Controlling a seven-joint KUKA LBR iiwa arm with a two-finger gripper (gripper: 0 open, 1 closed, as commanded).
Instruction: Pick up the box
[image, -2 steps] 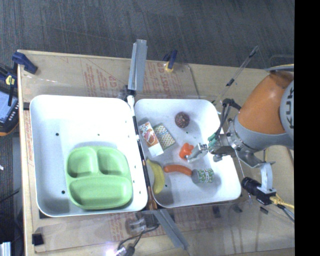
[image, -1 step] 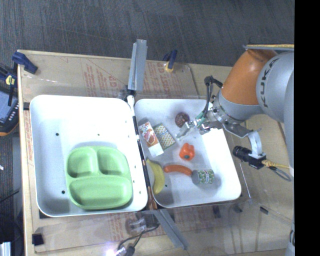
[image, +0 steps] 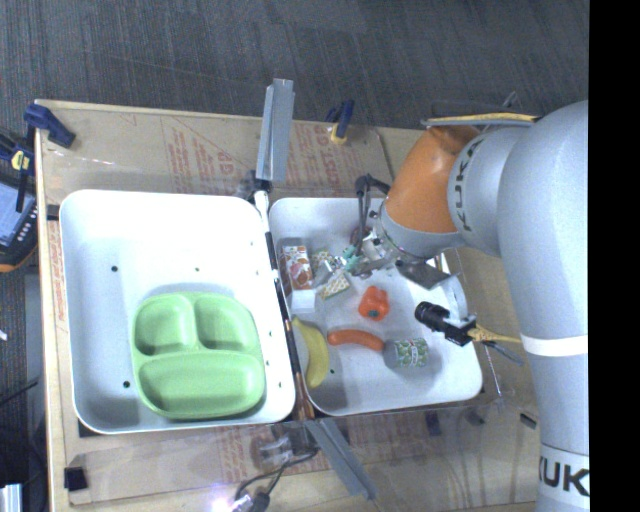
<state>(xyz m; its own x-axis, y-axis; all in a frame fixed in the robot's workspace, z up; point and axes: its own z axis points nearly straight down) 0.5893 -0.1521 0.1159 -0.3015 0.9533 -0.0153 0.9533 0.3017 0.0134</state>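
Observation:
The box (image: 296, 267) is small, red and white, and lies flat near the upper left corner of the right bin (image: 455, 385), close to the wall shared with the left bin. My gripper (image: 356, 258) is low in the upper middle of the right bin, to the right of the box and apart from it. It hangs over a small crinkled packet (image: 326, 264) and a tan wedge (image: 336, 286). The wrist and the orange band above hide much of the gripper.
An orange pepper (image: 374, 304), an orange carrot-like stick (image: 355, 340), a yellow banana (image: 315, 354) and a green-and-white can (image: 410, 353) also lie in the right bin. The left bin (image: 90, 230) holds a green divided tray (image: 198, 355).

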